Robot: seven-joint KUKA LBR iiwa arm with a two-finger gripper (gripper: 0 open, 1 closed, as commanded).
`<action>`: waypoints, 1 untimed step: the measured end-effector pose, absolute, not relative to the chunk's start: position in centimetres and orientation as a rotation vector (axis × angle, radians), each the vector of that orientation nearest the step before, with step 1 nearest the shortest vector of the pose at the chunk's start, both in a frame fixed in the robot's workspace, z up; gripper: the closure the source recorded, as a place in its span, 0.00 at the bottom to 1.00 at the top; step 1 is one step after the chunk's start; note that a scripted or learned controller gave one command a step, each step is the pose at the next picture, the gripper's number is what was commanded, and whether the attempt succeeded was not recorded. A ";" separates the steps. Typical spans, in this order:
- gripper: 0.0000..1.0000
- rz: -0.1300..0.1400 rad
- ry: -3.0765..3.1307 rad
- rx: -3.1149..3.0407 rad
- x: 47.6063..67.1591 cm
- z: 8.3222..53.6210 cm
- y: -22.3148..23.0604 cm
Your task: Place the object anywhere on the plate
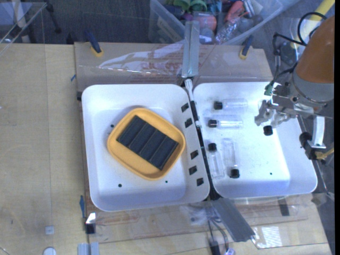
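Observation:
A yellow plate (146,142) with a dark ribbed insert lies tilted in the left bin (101,102). Several clear plastic bottles with black caps lie in the right bin (276,174): one at the back (232,105), one just in front of it (228,124), and two near the divider (216,163) (229,153). My gripper (267,122) hangs over the right bin's right side, to the right of the bottles and apart from them. A small black piece (267,130) shows right under it.
A row of black clips (192,142) runs along the divider between the bins. A clear tub of coloured items (212,4) stands behind the bins. Cables (313,142) hang by the arm at the right edge.

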State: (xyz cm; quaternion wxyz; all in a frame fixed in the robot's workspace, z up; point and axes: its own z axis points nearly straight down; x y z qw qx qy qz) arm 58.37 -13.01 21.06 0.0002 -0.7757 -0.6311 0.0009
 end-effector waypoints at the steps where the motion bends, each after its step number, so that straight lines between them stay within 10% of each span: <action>1: 1.00 0.000 -2.239 -2.203 59.7 21.5 -5.4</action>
